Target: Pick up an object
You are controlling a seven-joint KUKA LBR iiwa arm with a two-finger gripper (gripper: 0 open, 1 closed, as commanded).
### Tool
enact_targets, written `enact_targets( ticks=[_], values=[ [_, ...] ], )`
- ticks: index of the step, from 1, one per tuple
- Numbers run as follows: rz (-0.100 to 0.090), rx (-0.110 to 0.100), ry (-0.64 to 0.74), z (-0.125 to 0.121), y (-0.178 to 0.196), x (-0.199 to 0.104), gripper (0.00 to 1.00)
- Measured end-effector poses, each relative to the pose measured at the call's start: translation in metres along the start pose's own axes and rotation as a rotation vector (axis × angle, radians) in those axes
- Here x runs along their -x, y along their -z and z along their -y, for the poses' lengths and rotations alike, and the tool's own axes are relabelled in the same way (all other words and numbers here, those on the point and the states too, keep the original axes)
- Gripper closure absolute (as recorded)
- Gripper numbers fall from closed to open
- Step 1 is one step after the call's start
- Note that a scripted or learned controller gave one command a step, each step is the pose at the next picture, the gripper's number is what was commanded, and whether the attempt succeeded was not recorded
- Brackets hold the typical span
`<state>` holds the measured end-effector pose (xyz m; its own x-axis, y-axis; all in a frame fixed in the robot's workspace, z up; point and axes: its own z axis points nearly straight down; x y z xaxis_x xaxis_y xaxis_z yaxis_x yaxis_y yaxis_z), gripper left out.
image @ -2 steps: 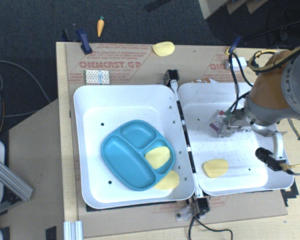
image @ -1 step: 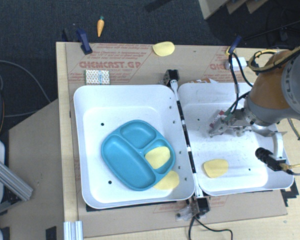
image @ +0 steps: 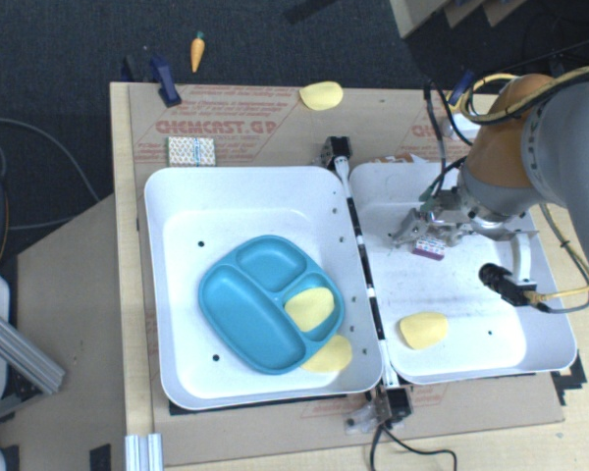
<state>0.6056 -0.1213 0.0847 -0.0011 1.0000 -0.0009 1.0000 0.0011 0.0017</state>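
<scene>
My gripper (image: 429, 232) hangs low over the back part of the right bin (image: 540, 346), with the grey arm reaching in from the right. Directly under its tip lies a small purple and white block (image: 431, 250); whether they touch I cannot tell. A yellow lump (image: 424, 330) rests near the front of the same bin. In the left bin (image: 177, 214) sits a blue divided plate (image: 250, 307) with a yellow piece (image: 311, 307) in one compartment. Another yellow piece (image: 329, 355) lies against the plate's front right edge.
A yellow lump (image: 321, 95) lies on the cardboard behind the bins, beside a small patterned packet (image: 191, 150) and a blue clip (image: 164, 81). A tiny orange carrot (image: 197, 52) rests on the dark floor. Cables and a black fitting (image: 499, 283) trail over the right bin.
</scene>
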Motion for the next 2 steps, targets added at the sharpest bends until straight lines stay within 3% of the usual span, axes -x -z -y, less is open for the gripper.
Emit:
enact_targets(
  ticks=[1, 2],
  values=[
    [0.001, 0.002, 0.001, 0.000, 0.010, 0.000, 1.00],
    [-0.002, 0.001, 0.001, 0.003, 0.101, -0.067, 1.00]
  ],
)
